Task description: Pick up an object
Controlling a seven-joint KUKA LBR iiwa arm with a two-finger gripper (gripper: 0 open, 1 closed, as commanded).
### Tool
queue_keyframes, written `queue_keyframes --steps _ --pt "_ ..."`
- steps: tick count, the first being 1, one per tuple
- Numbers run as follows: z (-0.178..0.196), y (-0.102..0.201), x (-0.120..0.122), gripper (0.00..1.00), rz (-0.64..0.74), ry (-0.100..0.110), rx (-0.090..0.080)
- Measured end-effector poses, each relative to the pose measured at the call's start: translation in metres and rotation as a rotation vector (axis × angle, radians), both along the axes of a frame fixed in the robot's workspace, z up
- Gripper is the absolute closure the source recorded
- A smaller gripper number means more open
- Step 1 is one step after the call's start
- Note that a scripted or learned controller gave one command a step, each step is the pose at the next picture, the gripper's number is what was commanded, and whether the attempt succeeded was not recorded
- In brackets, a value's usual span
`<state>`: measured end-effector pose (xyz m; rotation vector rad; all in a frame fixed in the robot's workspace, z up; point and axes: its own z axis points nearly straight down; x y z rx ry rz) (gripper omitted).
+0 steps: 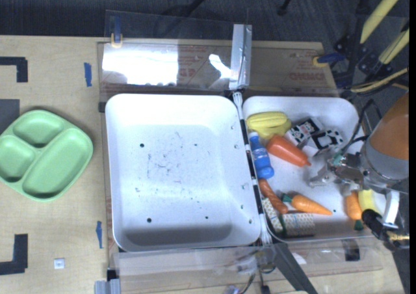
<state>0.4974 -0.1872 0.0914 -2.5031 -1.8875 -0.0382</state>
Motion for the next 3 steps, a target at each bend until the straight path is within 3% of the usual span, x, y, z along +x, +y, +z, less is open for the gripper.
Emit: queue_keyframes --steps 1,2,3 --pt "0.007 -0.007 -0.003 1.0 -0.007 0.004 -0.015" --pt "0.013 -0.019 0.03 1.0 -0.369 0.021 -0.017" --pt "0.105 0.031 0.043 1.0 -0.445 0.022 -0.016"
